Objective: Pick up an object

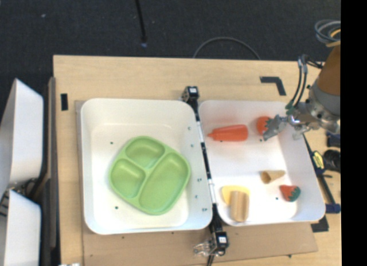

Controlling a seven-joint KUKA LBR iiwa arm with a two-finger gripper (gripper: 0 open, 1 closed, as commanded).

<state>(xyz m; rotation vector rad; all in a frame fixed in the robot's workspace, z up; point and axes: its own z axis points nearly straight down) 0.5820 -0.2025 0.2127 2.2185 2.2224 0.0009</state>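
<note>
Bench (pixel 172 75) carrying two white bins side by side. Left bin (pixel 97 116) holding green divided plate (pixel 150 174), well apart from the arm. Right bin (pixel 246 161), taken as landmark: orange carrot-shaped toy (pixel 228 133) near its far rim, long axis roughly parallel to that rim, narrow end toward the divider between bins. Small orange-red piece (pixel 262 124) just beside it, toward the arm. Yellow block with tan cylinder (pixel 237 202) at near-left corner of right bin; tan cone (pixel 273 176) and strawberry toy (pixel 290 192) toward near-right. Jaws (pixel 274 128) over far-right part of right bin, next to the orange-red piece; opening cannot be told, nothing visibly held. Judged: approach step, grasp not made. Next: descend and close across the chosen object's short axis.
</note>
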